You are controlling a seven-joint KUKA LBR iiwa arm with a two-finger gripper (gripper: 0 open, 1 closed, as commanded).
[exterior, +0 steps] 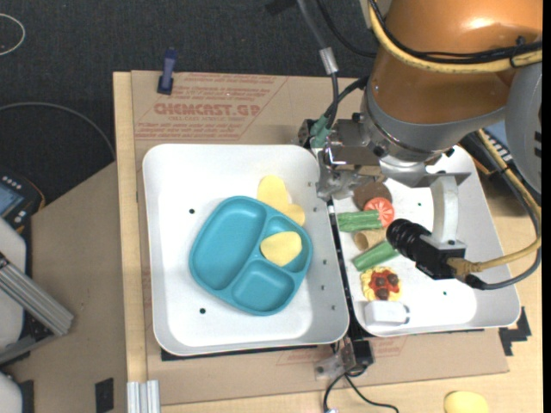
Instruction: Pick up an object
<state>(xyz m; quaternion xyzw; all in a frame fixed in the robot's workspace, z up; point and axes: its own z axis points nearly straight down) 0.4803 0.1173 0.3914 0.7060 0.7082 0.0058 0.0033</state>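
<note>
- Camera view: the gripper [337, 177] hangs over the far-left corner of the right bin [495, 304]; whether it is wide or narrow cannot be told.
- Nearest targets lie just toward the camera: a red tomato slice [378, 207], then a green bean [358, 221], long axis left-right.
- The arm [448, 50] hides the bin's far side.

Two bins side by side on bench. Left bin [164, 231]: divided plate [232, 261] at centre, one chip [281, 246] in its right compartment, another chip [274, 193] behind plate. Right bin [482, 304]: food pieces [372, 231] along left side, arm [448, 58] above.
</note>
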